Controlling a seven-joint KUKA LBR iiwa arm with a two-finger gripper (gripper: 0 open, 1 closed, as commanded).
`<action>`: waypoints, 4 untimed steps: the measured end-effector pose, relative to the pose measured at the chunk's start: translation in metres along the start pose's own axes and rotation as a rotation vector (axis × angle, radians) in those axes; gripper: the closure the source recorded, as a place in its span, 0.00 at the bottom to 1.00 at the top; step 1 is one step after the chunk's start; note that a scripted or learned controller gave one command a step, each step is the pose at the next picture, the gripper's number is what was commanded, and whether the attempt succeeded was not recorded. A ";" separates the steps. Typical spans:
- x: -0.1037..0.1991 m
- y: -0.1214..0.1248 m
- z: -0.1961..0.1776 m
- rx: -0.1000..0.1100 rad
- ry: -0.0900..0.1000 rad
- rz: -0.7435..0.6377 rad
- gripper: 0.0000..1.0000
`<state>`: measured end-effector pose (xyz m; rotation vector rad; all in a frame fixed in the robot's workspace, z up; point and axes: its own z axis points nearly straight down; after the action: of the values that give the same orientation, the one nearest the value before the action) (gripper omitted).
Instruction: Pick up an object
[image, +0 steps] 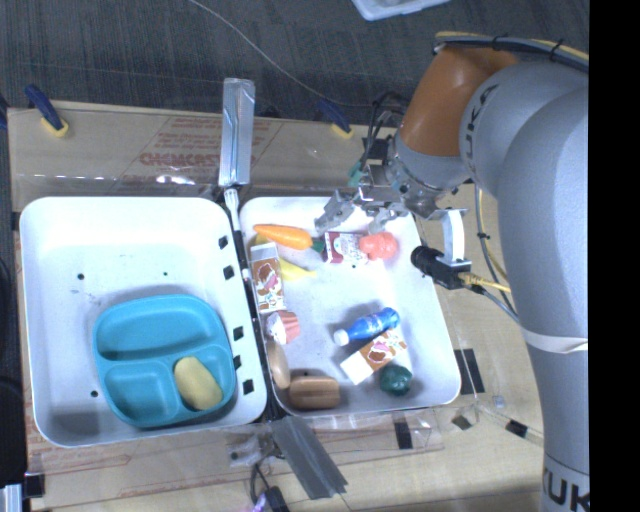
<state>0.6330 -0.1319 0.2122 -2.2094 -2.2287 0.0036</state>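
Arm (520, 180), grey with orange band, enters from 3 o'clock and bends toward the 12 o'clock edge of the right bin (440, 340). Table (120, 150) carries both white bins side by side. Left bin (60, 250): blue divided tray (150, 340) at its 6 o'clock half, a yellow potato-like piece (198, 383) in the tray's 4 o'clock compartment. Right bin, larger things first: blue bottle (367, 327) near centre; printed carton (267, 279) along the 9 o'clock wall; small box (375, 356) just at 6 o'clock of the bottle; brown bread-like piece (313, 391) at the 7 o'clock corner; carrot (283, 237) at 11 o'clock; red-and-white packet (344, 247) at 12 o'clock with a pink round item (379, 247) touching its 3 o'clock side; cupcake (284, 325) at 8 o'clock; dark green lump (396, 379) at 5 o'clock. Gripper (352, 212) hangs just above the packet and the carrot's green end; jaws look spread part-way, nothing seen between them. Judgement: task not done. No object is lifted; every piece lies on the bin floor. The descent, the closing and the lift are left. Likeliest target is the packet or the carrot, though which one cannot be told.
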 end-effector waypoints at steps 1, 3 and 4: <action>0.001 -0.002 0.063 0.004 -0.001 -0.020 0.00; 0.032 0.022 0.095 -0.012 -0.005 -0.034 1.00; 0.032 0.022 0.096 -0.011 -0.005 -0.034 0.00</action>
<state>0.6539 -0.0992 0.1160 -2.1787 -2.2733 -0.0032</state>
